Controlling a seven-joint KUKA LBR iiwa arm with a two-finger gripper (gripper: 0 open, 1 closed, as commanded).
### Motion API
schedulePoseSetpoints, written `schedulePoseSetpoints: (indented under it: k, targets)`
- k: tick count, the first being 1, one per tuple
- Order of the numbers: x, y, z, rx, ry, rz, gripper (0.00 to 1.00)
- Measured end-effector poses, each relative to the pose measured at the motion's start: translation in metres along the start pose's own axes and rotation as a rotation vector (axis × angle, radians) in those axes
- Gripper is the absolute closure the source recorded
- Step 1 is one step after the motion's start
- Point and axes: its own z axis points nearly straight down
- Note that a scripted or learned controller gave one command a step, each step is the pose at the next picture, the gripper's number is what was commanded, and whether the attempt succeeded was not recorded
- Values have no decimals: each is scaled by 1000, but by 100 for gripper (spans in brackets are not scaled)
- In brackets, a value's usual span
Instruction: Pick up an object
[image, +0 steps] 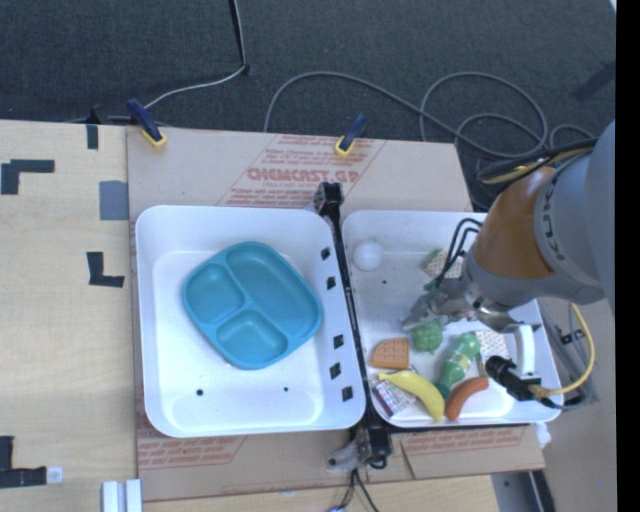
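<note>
Grey two-finger gripper (428, 312) low in right white bin (400, 228), just above small green leafy toy (427, 337); grip state: cannot tell. Advice: descend straight, centre over toy, avoid neighbouring yellow plastic banana (420, 390).

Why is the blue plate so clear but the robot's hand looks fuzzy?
In the camera view, even light falls on the blue plate, so its edges are sharp; the hand is small, dark and crowded by toys, so it smears; the white bins look bright, with soft shadows along their walls.
</note>
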Motion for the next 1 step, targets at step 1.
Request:
schedulePoseSetpoints:
  k: [1]
  targets:
    - [78,-22,-85,8,0,0,100]
